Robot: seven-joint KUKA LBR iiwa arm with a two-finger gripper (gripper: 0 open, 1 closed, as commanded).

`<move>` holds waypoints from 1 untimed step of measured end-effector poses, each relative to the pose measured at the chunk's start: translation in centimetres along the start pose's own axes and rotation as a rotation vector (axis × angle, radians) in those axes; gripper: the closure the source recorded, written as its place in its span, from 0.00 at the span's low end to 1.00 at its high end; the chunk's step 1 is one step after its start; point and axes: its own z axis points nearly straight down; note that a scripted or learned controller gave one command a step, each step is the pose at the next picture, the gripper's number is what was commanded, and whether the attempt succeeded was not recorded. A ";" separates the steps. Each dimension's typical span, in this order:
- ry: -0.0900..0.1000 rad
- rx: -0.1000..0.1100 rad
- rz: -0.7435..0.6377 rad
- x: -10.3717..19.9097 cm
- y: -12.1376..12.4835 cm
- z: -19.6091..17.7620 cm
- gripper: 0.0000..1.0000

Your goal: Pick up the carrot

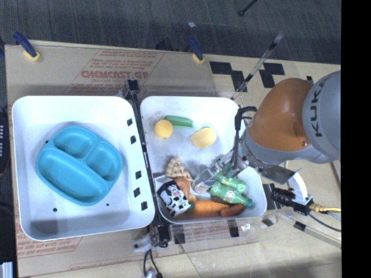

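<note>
Brown cardboard printed "CHEMCAST" covers the bench [75, 57] under two white bins [23, 155]. Whether the end effector [223, 168] is spread or pressed together I cannot tell; it sits low in the right bin beside one green bottle [231, 191]. One carrot [210, 208] lies lengthwise left to right along the near wall. "KUKA" marks the arm [316, 117]. One blue tray [79, 164] fills the left bin

Two bins [23, 155], one carrot [204, 208]

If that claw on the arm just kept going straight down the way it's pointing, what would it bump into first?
Probably the green bottle lying just under the gripper in the right bin. The carrot lies a bit further toward the bin's near edge, so it would likely be missed, though depth is hard to judge.
</note>
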 end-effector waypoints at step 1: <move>-0.001 0.000 -0.160 -1.9 2.9 -0.2 0.00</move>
